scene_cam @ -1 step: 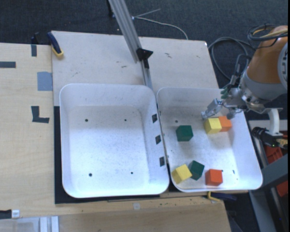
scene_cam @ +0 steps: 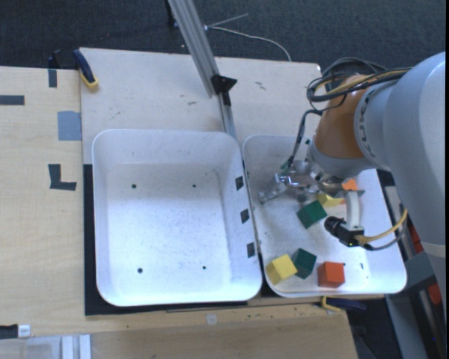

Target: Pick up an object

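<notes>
The arm reaches in from the right over the right bin [scene_cam: 374,275]. Its gripper [scene_cam: 282,185] hangs low over the upper middle of that bin, pointing left, with the orange band of the wrist just behind it. A green block [scene_cam: 312,214] lies just below and to the right of the gripper. A small yellow piece [scene_cam: 331,199] and a small orange piece [scene_cam: 349,186] show under the wrist. Along the bin's front edge sit a yellow block [scene_cam: 282,267], a dark green block [scene_cam: 305,262] and an orange-red block [scene_cam: 331,274]. I see nothing held in the gripper.
The left bin [scene_cam: 105,200] stands beside the right one, their rims meeting in the middle. A grey metal bar [scene_cam: 198,40] slants down from the top to the bins' back edge. A black cable [scene_cam: 352,234] loops off the wrist above the right bin.
</notes>
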